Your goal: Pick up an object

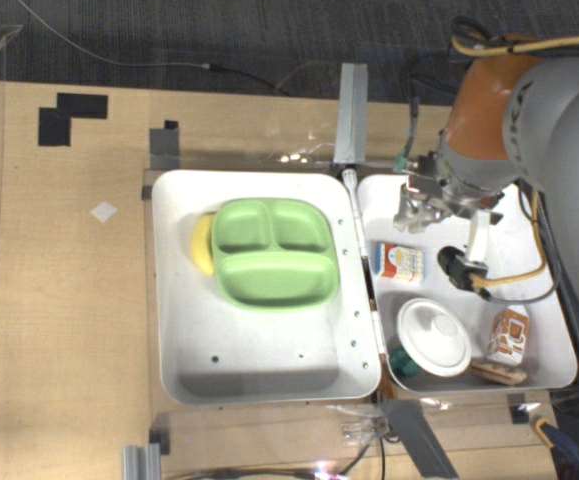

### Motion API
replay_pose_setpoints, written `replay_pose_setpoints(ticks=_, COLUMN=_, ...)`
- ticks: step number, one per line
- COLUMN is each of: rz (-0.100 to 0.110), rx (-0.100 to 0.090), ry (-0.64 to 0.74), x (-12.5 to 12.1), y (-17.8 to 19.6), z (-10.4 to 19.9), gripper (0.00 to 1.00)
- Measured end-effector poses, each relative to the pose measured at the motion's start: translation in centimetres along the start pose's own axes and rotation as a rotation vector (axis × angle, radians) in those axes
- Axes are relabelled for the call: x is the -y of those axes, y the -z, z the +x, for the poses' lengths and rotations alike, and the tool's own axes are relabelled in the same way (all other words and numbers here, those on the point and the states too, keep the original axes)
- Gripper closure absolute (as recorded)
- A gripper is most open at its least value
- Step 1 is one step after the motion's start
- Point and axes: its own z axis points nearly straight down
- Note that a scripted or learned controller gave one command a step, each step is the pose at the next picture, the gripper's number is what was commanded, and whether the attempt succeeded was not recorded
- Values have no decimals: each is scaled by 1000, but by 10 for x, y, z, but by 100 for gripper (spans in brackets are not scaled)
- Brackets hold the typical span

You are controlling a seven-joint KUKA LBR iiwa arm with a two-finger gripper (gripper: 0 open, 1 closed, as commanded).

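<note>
White and orange carton [403, 262], flat in right bin [559, 368], pincer [416, 213] above

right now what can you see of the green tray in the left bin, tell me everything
The green tray is a divided plate with rounded corners, light green and matte, seemingly plastic. It has three compartments: two smaller ones along the far side and one wide one nearer the camera. It lies roughly flat in the far half of the left bin, its right edge close to the bin's wall. A yellow object pokes out from under its left edge, mostly hidden. Nothing lies in its compartments.
</note>
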Motion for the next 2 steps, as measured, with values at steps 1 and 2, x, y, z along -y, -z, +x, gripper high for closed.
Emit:
replay_pose_setpoints(ticks=1, rz=1, rx=1, ry=0, x=0, y=0, z=0, gripper=0)
replay_pose_setpoints(ticks=2, rz=3, rx=1, ry=43, x=24, y=-60, z=-55, gripper=0)
